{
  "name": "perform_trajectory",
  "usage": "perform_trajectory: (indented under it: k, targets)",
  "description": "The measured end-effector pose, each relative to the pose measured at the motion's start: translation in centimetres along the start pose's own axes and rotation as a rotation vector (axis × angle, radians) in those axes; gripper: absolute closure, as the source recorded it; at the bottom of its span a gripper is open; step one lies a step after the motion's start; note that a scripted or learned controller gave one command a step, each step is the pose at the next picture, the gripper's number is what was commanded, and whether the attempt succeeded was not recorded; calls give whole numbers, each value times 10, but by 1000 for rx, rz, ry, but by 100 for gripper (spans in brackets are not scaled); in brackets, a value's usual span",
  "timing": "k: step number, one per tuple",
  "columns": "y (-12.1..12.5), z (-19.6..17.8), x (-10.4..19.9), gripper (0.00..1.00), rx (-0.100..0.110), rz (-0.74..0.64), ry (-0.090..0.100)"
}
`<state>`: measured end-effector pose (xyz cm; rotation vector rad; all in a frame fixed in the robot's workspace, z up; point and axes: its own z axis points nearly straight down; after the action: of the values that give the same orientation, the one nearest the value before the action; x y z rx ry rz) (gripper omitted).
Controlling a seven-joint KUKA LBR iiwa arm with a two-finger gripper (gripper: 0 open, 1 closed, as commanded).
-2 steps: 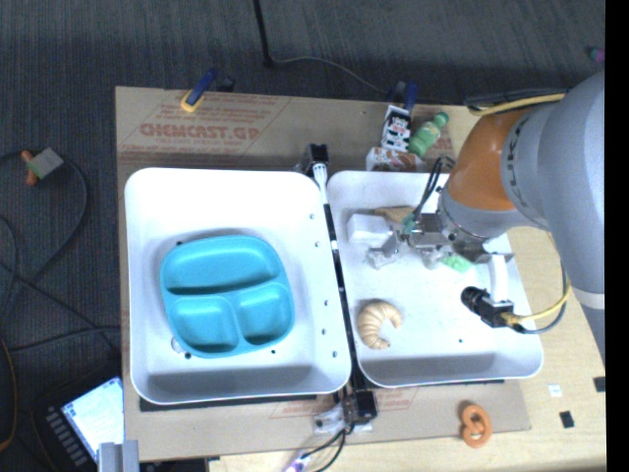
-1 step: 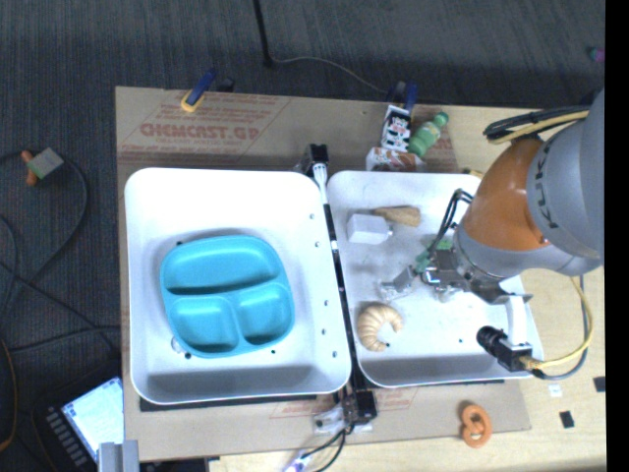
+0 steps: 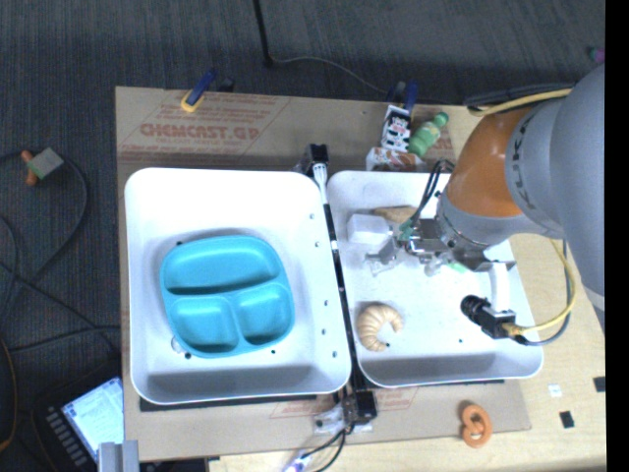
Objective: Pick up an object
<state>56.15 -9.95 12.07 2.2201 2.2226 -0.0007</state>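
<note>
My gripper [image 3: 388, 252]: low in the right bin [image 3: 442, 367], fingers spread, gripping nothing.
Croissant [image 3: 378, 324]: below my fingers toward the near wall, well apart.
Its long axis: curled, roughly upright in view.
Left bin [image 3: 147, 205]: blue tray [image 3: 227, 295].

The arm [image 3: 570, 155] is grey and rounded, with a wide orange band [image 3: 486, 170] above the wrist. Below the band sits a metal gripper [image 3: 393, 249] of silver parts. A yellow cable [image 3: 560, 308] and thin black wires [image 3: 429, 193] run along it.
</note>
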Motion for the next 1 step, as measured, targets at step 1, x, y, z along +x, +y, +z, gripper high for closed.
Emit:
perform_trajectory:
  k: [1]
  targets:
    - [-66,0,-20,0,2,2,0]
